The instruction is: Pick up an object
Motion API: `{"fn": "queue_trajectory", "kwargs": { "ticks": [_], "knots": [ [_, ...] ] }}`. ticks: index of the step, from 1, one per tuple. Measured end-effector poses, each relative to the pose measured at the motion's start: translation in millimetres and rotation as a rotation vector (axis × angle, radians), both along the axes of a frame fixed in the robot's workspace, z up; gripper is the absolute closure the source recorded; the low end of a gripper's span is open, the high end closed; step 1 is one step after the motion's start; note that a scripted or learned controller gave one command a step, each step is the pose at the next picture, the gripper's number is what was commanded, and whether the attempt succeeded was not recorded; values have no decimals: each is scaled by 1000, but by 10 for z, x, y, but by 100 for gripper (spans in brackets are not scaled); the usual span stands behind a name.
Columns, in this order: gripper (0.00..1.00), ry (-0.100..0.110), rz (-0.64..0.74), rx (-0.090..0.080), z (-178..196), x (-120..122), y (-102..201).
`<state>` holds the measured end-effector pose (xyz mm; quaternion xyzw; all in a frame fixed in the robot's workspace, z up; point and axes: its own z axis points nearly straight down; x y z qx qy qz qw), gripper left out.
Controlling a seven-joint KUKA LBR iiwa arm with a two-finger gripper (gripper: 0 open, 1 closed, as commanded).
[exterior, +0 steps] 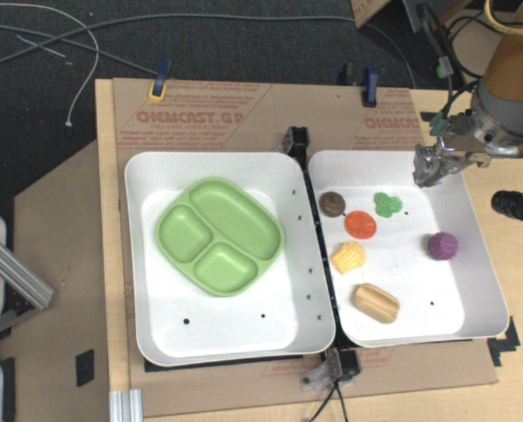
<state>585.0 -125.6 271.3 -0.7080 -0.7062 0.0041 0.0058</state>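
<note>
1. Dark carpet with loose pale cables surrounds a brown cardboard-topped bench [243, 108], and two blue clamps [162, 76] pin the board at its far edge.
2. Two shallow white bins sit side by side on the board, touching along their inner rims: the left bin [156, 323] and the right bin [472, 306].
3. Inside the left bin lies a green divided plate [219, 234] with three compartments, turned at an angle and set toward the far half of the bin.
4. Six small objects lie in the right bin, all apart from each other.
5. A brown round piece [332, 203] lies near the far left of that bin, with an orange round piece [359, 225] just beside it, nearer the camera.
6. A green leafy piece [387, 204] sits to the right of the brown one.
7. A yellow piece [349, 257] lies below the orange one, close to the inner rim.
8. A tan bread-like loaf [376, 302] rests nearest the front of the bin.
9. A purple piece [443, 245] sits alone toward the right wall.
10. From the right, the grey arm with its orange band reaches in, and the gripper [428, 172] hangs over the far right corner of the right bin, apart from every object.
11. Whether the tool is wide or narrow I cannot tell; nothing is seen held in it.
</note>
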Motion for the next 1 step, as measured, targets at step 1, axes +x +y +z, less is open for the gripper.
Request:
{"fn": "queue_trajectory", "kwargs": {
  "ticks": [1],
  "knots": [
    [0, -13, 2, -2, 72, 20, 2]
  ]
}}
